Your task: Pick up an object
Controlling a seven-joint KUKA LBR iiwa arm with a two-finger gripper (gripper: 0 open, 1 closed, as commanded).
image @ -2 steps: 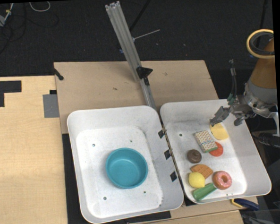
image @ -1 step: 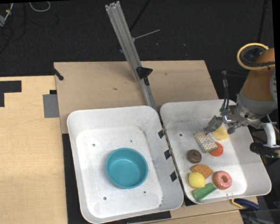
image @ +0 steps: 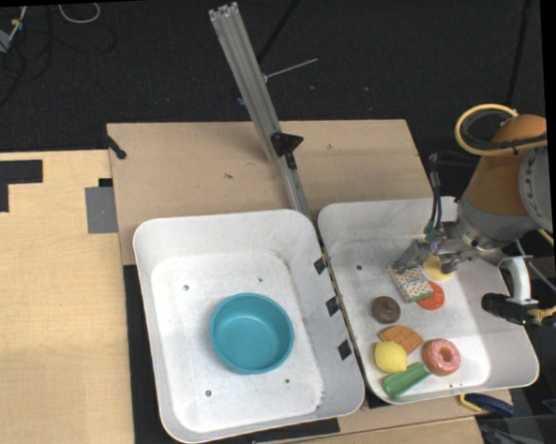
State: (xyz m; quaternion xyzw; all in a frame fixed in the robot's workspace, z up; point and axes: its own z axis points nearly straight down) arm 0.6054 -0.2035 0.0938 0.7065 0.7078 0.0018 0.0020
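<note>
I am positioning the gripper at right centre of the right white bin; the speckled rectangular sponge-like block is lying just lower-left, tilted. Finger state: cannot tell.

Teal bowl, pink doughnut, possibly speckled packet.

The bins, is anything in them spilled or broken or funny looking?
Nothing looks spilled or broken. The blue bowl sits upright, alone in the left bin. In the right bin the toy foods are crowded at the near right: chocolate donut, lemon, pink donut. The gripper is down beside the speckled packet.
</note>
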